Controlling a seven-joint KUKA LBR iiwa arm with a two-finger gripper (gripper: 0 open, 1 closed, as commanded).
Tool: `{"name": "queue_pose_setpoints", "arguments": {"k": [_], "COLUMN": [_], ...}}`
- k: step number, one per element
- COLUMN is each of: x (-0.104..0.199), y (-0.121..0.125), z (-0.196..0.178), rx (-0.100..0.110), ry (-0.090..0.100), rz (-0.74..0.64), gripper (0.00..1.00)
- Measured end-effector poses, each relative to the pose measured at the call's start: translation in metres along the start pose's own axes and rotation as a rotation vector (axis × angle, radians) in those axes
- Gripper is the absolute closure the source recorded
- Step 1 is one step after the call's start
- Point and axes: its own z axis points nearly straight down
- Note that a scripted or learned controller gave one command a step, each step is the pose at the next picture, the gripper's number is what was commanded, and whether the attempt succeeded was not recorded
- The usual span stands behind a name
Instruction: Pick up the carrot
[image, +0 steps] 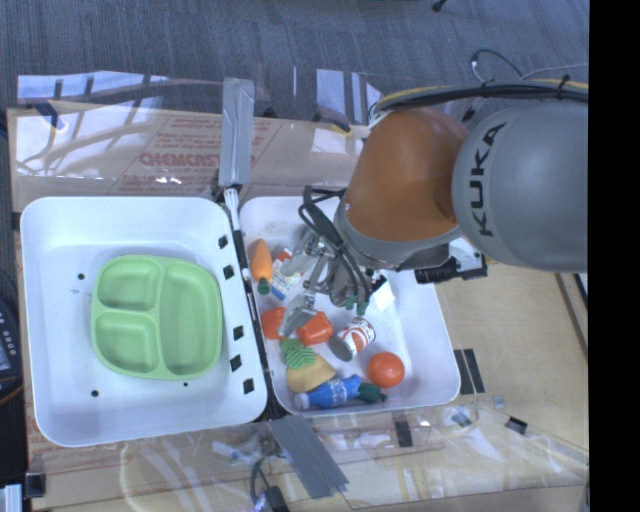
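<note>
The hand (318, 283) hung low over the middle of the right bin (430, 310), its metal fingers pointing down and left among the toys; whether they were spread or closed could not be made out. The carrot (261, 261) lay just left of the hand, near the bin's left wall, orange with its length running up and down the view, apart from the fingers. Below the hand sat a red pepper (316, 329), a small can (355, 337), a tomato (385, 369), a yellow piece (309, 373) and a blue bottle (335, 393). The left bin (60, 240) carried a green divided plate (157, 316). The arm (470, 180) reached in from the right.
</note>
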Motion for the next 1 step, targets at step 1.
{"name": "queue_pose_setpoints", "arguments": {"k": [1], "x": [0.0258], "y": [-0.0183], "z": [-0.0404], "rx": [0.0], "ry": [-0.003], "rz": [-0.047], "gripper": [0.0]}}
